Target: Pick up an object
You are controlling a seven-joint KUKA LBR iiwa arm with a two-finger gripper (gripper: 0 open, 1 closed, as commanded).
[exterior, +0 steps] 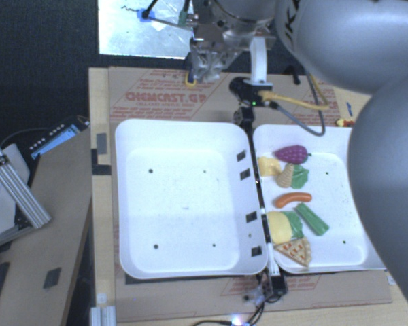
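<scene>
Brown cardboard (156, 94) with red print covers the bench under two shallow white bins. At 9 o'clock in the view lies the left bin (132, 182), and at 3 o'clock the right bin (350, 246), the two touching along a dark seam with black clips.

All the toy food pieces lie in the right bin, close to the seam. At the far end is a purple bunch of grapes (292, 154). Just at its 7 o'clock lies a small yellow piece (266, 165), and beside that a pale cone-shaped piece (286, 175) touching a green leafy piece (300, 176). Near the middle lies an orange sausage (293, 199). At its 5 o'clock is a green long vegetable (313, 219), lying at a slant. A yellow block (279, 227) lies beside it, and a pizza slice (294, 252) is at the near end.

The grey arm (367, 39) fills the 1 to 3 o'clock part of the view. The gripper (204, 70) hangs at 12 o'clock, above the cardboard beyond the bins and well apart from the food. Whether its jaws are spread or pressed together I cannot tell.
</scene>
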